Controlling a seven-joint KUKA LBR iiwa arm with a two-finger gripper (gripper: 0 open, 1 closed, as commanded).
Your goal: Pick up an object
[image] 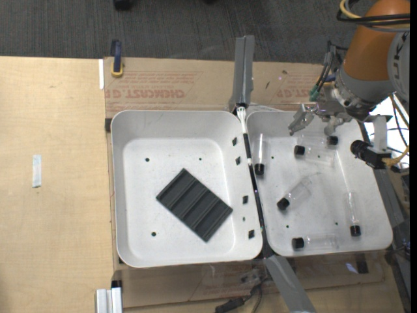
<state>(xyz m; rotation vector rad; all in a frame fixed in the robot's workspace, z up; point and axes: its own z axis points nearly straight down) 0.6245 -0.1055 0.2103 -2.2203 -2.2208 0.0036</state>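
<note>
A dark grey ribbed slab (194, 204) lies at a slant in the middle of the left bin (130, 175). Several clear vials with black caps are scattered in the right bin (374, 194): one upright along its left wall (258, 155), one near the middle (296, 192), one at the front (313, 242) and one at the right (352, 215). My gripper (316, 124) hangs over the far end of the right bin, fingers spread open and nothing between them. A black-capped vial (299, 150) lies just in front of it.
A grey divider bar (244, 70) runs between the bins at the back. Cardboard (169, 87) lies under both bins. Left of it is a bare wooden benchtop (52, 175). Cables (381, 152) hang beside the wrist at the right bin's right side.
</note>
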